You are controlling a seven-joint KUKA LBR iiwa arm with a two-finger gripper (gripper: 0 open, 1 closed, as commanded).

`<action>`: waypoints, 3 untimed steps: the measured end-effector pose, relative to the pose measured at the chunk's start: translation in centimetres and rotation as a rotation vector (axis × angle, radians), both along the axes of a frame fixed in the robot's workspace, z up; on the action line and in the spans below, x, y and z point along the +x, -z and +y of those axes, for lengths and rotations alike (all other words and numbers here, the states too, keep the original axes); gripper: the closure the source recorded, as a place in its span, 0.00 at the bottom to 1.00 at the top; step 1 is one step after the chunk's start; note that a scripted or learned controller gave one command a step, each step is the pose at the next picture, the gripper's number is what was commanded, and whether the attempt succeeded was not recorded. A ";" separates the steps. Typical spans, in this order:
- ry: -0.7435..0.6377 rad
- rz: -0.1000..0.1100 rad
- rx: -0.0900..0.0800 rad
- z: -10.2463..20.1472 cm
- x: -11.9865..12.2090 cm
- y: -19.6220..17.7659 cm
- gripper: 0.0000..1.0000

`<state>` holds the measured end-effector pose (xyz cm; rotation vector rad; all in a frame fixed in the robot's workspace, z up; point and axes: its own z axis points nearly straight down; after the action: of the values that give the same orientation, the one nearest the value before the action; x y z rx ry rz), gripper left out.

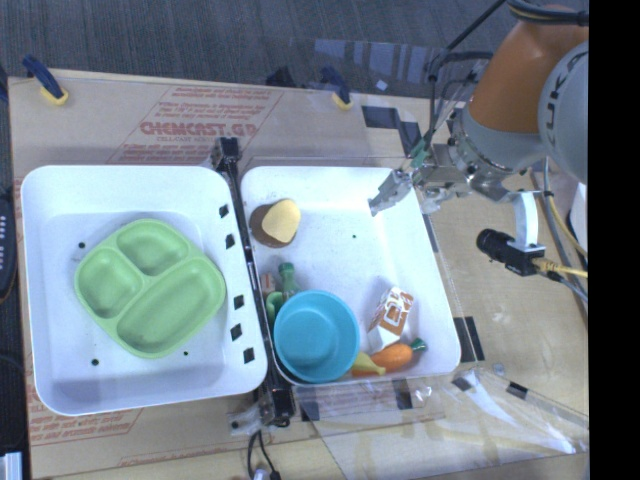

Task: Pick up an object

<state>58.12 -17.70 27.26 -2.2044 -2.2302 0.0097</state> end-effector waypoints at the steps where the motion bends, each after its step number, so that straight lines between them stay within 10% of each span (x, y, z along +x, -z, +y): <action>1: 0.090 0.011 0.004 -2.9 -10.6 13.7 0.00; 2: 0.241 -0.028 -0.016 -2.8 -10.0 16.3 0.00; 3: 0.229 -0.044 -0.025 -3.0 -9.3 14.8 1.00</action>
<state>48.79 -20.70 12.43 -2.4827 -1.9932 -0.0123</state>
